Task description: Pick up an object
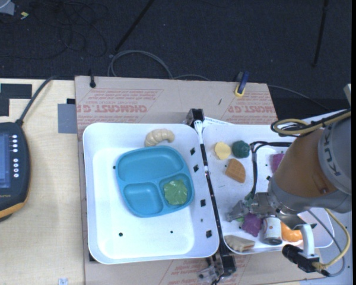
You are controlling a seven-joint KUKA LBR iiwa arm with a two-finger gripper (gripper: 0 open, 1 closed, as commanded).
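Note:
The right bin [221, 190] holds several small objects. A yellow lump [222, 151], a dark green ball [241, 148] and an orange wedge [236, 171] lie in its far part. My gripper [244, 210] is low over the near part, directly above a purple object [251, 224]. It is not clear whether it touches that object. A white and grey cylinder [272, 230] and an orange piece [292, 234] sit just right of the purple one. A tan slice [240, 243] lies at the near rim. The arm's orange band [299, 168] covers the bin's right side.
The left bin [107, 242] holds a blue sectioned tray [143, 183] with a green lump [176, 192] in one section, and a beige curled piece [159, 137] at its far rim. A black divider [204, 183] separates the bins. A teach pendant [3, 165] lies far left.

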